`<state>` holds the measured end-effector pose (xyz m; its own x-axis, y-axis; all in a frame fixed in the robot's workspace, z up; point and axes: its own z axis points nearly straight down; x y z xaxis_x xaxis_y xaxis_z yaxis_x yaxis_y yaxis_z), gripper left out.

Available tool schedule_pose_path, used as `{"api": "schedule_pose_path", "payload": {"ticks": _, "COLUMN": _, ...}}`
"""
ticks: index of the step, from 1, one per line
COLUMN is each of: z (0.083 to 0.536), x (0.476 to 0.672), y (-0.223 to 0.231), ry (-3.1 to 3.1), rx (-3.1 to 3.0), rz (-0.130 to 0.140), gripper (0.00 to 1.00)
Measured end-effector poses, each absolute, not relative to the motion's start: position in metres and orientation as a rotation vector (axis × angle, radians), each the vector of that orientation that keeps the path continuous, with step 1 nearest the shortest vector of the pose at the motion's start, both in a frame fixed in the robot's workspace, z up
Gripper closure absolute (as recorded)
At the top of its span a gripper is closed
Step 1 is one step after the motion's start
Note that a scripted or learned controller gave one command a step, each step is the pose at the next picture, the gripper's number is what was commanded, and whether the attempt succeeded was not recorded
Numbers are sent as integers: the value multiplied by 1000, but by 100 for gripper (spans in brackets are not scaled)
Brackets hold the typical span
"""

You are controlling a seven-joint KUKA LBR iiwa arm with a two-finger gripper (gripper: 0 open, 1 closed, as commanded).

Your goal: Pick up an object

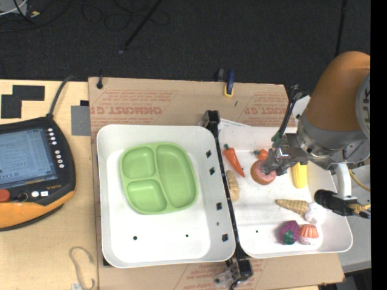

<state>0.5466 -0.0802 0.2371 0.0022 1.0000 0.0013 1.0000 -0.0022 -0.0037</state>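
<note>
One round reddish-brown toy (263, 173) sits under the tool (279, 159); grip state unclear.

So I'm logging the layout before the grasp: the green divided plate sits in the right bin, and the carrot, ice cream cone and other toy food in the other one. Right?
Not quite. The camera view shows the green divided plate in the left bin, not the right. The carrot, ice cream cone and other toy food lie in the right bin, where the gripper is.

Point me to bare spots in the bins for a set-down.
Left bin: a wide bare strip below the green divided plate. Right bin: a bare patch between the ice cream cone and the centre divider. Crowded around the gripper, carrot and yellow piece.
</note>
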Motion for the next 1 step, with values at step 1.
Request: {"api": "schedule_pose_path", "payload": {"ticks": 1, "z": 216, "x": 546, "y": -84, "ry": -2218, "rx": -2219, "rz": 6, "gripper": 100}}
